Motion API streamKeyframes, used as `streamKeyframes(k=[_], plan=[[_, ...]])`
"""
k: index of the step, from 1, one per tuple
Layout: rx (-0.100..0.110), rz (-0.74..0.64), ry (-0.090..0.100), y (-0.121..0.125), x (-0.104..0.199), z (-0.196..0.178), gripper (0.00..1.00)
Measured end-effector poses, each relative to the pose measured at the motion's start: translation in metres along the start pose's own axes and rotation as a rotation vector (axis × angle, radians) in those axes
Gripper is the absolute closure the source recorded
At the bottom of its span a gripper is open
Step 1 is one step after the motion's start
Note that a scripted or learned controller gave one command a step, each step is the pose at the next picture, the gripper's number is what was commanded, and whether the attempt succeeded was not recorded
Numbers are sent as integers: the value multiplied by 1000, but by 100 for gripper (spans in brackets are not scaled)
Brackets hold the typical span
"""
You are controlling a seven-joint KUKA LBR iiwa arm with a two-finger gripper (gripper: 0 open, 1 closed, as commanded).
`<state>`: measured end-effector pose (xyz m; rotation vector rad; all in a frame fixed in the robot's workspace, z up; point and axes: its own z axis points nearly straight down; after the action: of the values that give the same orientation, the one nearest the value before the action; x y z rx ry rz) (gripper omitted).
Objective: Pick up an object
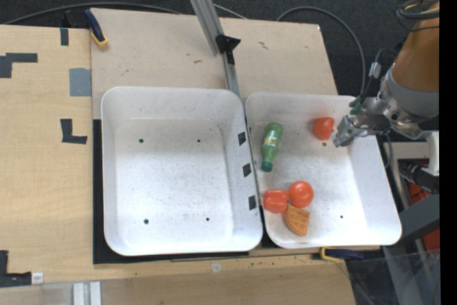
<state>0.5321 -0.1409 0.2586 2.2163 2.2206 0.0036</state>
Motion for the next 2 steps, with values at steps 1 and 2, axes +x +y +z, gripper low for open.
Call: streamKeyframes(k=[1, 2], plan=[[7, -4, 3, -3, 54, 16, 100], [6, -5, 3, 2, 101, 16, 100]])
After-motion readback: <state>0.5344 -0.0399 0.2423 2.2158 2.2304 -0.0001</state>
